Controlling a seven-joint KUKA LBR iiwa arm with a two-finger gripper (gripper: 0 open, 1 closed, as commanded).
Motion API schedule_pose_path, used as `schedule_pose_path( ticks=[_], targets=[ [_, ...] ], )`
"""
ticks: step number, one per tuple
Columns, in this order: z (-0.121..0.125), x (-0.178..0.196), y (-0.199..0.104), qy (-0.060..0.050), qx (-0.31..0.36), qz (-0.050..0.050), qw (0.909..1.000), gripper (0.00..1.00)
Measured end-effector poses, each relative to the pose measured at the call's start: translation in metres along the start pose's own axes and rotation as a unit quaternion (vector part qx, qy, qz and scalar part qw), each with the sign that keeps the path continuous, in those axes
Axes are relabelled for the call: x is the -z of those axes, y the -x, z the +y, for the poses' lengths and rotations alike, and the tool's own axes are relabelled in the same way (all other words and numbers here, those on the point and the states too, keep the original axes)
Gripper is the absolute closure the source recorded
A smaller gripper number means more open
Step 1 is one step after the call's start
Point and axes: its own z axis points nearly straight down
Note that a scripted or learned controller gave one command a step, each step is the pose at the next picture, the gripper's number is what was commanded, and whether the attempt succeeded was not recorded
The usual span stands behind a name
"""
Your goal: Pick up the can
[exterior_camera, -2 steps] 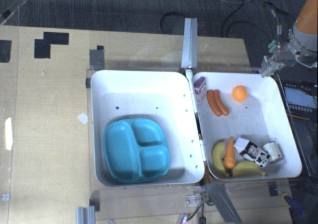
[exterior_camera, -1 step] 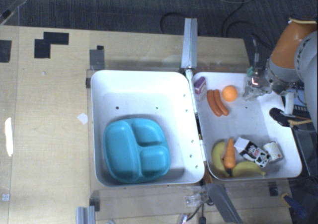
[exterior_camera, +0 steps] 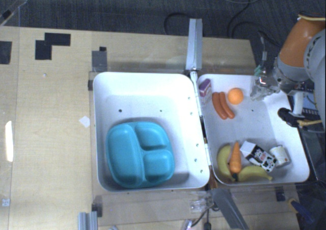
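Camera view. Two white bins are sitting side by side on the wooden bench (exterior_camera: 51, 137). The left bin (exterior_camera: 107, 91) is holding a blue divided tray (exterior_camera: 140, 153) in its near half.

The right bin (exterior_camera: 290, 122) is holding the remaining objects. At its far left corner a small purple carton (exterior_camera: 205, 87) is standing against the wall. Just right of it two sausages (exterior_camera: 222, 105) are lying side by side, and an orange (exterior_camera: 235, 96) is resting just beside their far end. Along the near edge a banana (exterior_camera: 225, 160) is curving around a carrot (exterior_camera: 235, 158), which is lying across it. The can (exterior_camera: 261, 156), white with dark and red markings, is lying on its side just right of the carrot, near the bin's near wall. A small white cup (exterior_camera: 280, 155) is lying just right of the can.

The arm (exterior_camera: 300, 50) is reaching in from the right, its orange band showing at the far right. The gripper (exterior_camera: 259, 93) is hanging over the far right part of the right bin, well apart from the can and right of the orange. Its fingers are too small and blurred to tell how far apart they are standing; nothing is visibly held.
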Motion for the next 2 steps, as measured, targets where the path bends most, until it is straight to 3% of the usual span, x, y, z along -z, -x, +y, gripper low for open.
schedule_pose_path(
  ticks=[1, 2],
  targets=[
    [0.010, 0.154, -0.005, -0.002, 0.086, 0.000, 0.9963, 1.00],
    [-0.008, 0.156, -0.055, -0.005, 0.031, 0.001, 0.9995, 1.00]
  ],
)
